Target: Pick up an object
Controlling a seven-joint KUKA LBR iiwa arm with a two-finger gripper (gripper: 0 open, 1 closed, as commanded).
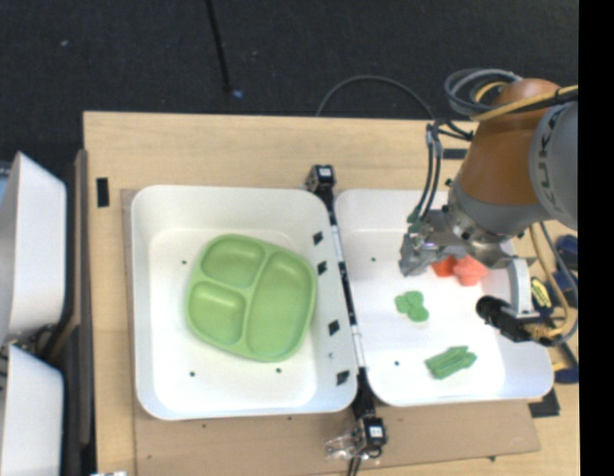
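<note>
Hand [418, 253] sits low in the right bin [378, 218], toward the desk's [187, 132] right edge. The wrist housing hides its working end, so cannot tell if it is released or clenched; nothing visibly grasped. Likely target is the orange block [463, 269], just beside the hand and partly under the wrist, in the bin's far half. Risks: the hand looks offset to one side of the block, so a close there may catch only a corner or nothing, and the lift comes up bare. A push could also slide the block across the smooth bin floor toward the wall. Small green lump [413, 305] lies near, toward the desk's front edge, and a sloppy move could nudge it. Green piece [450, 362] is further front, well apart, probably safe. Plate [251, 297] in the left bin [163, 236] is out of play.
</note>
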